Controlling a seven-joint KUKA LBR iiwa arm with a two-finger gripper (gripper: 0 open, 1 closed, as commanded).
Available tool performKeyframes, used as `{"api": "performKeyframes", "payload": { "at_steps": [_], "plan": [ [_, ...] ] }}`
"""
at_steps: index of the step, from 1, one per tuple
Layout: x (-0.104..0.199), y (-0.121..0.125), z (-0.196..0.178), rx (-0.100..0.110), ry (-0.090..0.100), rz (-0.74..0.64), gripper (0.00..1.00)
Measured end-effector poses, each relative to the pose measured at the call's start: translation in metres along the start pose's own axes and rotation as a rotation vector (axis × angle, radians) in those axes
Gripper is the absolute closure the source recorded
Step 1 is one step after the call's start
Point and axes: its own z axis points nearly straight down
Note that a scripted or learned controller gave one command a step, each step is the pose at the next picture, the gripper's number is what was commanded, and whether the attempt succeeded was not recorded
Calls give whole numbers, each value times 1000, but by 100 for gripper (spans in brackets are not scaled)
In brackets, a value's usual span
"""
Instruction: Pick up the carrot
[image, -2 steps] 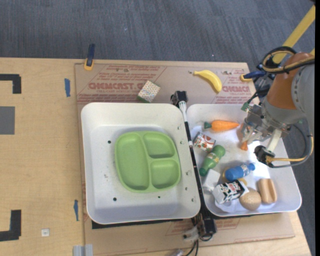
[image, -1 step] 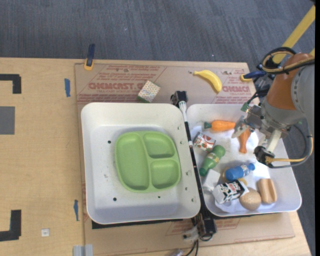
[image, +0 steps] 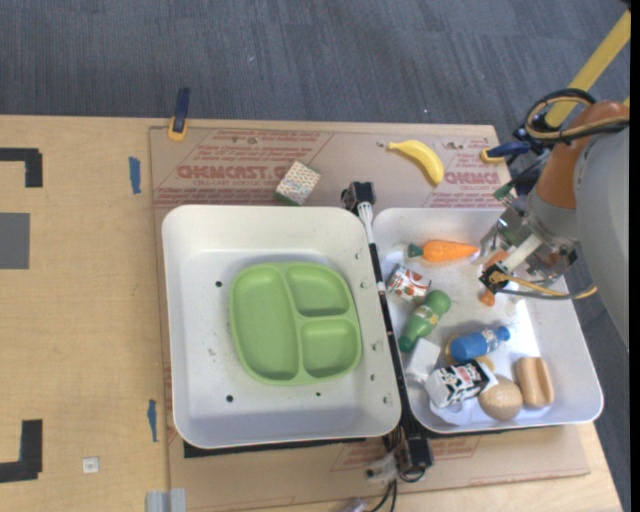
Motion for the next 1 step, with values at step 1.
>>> {"api": "performKeyframes", "payload": {
  "at_steps": [1],
  "plan": [
    [68,-53,-49,3,0,221,0]
  ]
}}
